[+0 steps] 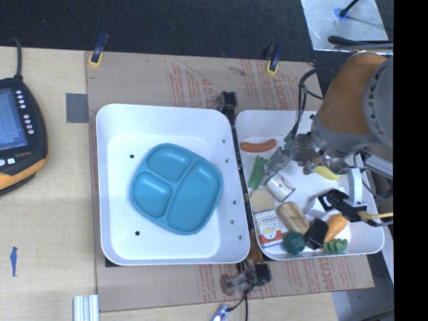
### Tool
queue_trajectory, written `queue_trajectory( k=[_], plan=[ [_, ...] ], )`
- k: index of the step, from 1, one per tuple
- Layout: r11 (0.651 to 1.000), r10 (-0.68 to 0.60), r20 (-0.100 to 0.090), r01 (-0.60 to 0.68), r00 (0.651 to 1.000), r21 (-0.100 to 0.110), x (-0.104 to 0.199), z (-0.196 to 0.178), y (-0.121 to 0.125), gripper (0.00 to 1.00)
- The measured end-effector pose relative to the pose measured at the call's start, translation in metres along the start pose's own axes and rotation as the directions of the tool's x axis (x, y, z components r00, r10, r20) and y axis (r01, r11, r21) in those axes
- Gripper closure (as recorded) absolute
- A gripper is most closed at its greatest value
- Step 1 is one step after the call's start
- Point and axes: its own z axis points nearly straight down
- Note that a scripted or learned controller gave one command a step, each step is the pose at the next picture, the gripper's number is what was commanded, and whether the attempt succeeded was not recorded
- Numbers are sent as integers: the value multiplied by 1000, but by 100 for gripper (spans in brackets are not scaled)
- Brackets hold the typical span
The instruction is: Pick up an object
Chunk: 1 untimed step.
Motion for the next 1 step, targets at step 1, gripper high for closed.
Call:
queue_trajectory(
  k=[1],
  plan=[
    [1000,-1,-1,1,1000,-1,1,46,-20,0]
  ],
)
